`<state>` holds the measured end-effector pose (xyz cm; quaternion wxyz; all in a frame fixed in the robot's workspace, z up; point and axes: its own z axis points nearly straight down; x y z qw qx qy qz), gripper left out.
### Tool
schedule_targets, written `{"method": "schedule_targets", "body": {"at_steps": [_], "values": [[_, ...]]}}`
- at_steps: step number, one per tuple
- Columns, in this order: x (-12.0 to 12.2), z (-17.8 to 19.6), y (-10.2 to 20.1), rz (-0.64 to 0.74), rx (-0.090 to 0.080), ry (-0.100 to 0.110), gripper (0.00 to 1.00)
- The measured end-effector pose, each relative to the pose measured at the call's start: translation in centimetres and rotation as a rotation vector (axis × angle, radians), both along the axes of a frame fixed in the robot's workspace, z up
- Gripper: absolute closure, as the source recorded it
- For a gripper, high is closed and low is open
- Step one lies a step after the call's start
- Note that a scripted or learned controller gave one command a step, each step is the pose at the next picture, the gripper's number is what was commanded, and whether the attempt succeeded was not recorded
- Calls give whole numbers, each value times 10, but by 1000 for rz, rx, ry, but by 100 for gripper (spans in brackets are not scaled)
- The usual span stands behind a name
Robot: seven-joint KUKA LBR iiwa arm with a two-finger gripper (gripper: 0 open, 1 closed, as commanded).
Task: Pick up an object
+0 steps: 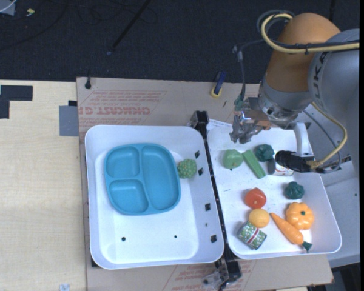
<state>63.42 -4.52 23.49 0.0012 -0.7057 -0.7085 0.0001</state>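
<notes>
Camera view gives us, nearest in the right bin (327, 238), a carrot (287, 228), a small pumpkin (299, 214) and a tomato (255, 197). Farther back, our gripper (241, 134) hangs just above a pale green vegetable (233, 159); we cannot tell how its fingers stand.

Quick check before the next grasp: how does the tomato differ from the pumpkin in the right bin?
The tomato is red and smooth; the pumpkin is orange, ribbed and looks larger. The tomato sits near the middle of the right bin, just above a yellow-orange fruit; the pumpkin lies closer to the bin's right wall, next to the carrot. Both are roundish toy foods with green tops, lying apart from the gripper.
</notes>
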Motion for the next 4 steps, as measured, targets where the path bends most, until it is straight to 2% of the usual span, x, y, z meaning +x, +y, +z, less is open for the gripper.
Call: {"method": "schedule_targets", "body": {"at_steps": [1,2,3,4], "values": [[0,3,49,0,0,0,100],[-3,-5,74,-1,-1,2,100],[-12,-13,90,-2,-2,3,100],[-10,2,86,-4,-1,0,100]]}}
